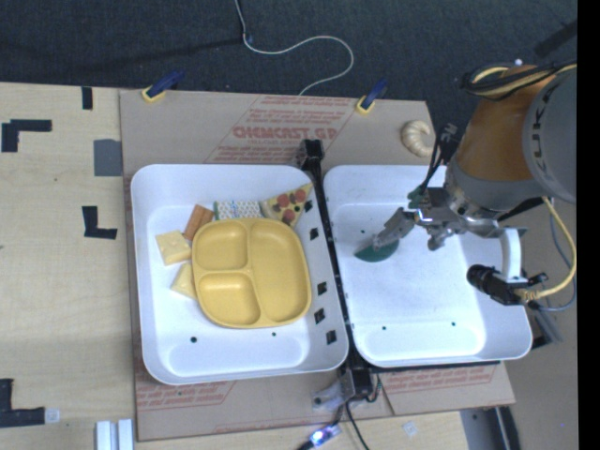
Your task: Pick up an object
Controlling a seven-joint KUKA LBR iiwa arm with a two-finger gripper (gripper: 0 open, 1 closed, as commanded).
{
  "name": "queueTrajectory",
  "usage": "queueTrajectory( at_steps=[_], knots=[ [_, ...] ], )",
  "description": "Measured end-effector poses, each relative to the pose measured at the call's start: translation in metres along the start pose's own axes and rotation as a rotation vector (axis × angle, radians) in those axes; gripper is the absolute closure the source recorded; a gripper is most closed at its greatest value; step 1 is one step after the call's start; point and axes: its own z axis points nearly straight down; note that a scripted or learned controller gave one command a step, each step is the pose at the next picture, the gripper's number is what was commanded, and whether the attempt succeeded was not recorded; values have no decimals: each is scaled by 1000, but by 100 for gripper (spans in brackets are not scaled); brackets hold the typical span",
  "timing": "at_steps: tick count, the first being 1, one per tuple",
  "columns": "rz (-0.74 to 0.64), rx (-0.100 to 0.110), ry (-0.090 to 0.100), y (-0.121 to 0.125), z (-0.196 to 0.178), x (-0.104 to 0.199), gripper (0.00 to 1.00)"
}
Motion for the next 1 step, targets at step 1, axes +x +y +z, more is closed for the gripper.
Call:
queueTrajectory(
  at_steps=[1],
  knots=[
    [-3,-14,-2,3,-8,0,0]
  ],
)
